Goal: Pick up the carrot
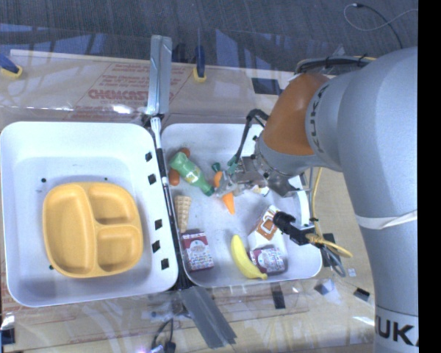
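The carrot (228, 203) is a small orange piece with a green top, lying near the middle of the right bin (206, 134). It slants from upper left to lower right. My gripper (231, 184) reaches in from the right and hangs low directly over the carrot's middle, hiding that part. The orange tip shows just below the gripper, and another orange bit and the green leaves show to its upper left. Whether the gripper touches the carrot cannot be told.
Also in the right bin: a green bottle (193, 175), a cone (183, 210), a red box (196, 251), a banana (242, 258), a white-orange packet (268, 225) and a dark packet (270, 259). The left bin (22, 160) holds a yellow divided tray (93, 228).
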Controlling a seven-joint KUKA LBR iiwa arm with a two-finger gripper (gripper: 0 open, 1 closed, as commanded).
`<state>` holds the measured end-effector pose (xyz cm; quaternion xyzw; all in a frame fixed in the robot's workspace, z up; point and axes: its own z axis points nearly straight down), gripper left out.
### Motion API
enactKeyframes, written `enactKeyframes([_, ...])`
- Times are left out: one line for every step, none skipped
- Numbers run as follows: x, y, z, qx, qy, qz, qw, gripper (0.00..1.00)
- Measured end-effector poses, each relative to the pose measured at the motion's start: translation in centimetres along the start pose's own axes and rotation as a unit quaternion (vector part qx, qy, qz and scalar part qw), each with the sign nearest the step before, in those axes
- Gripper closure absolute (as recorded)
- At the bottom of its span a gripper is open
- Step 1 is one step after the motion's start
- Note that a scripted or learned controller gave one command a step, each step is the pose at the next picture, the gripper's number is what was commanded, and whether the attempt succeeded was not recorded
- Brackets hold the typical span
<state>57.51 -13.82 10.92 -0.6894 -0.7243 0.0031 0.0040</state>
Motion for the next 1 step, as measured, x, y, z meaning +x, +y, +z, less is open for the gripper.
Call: enactKeyframes([7.12, -1.8, -12.64, -0.003, -0.001, -0.031, 0.9995, 1.0])
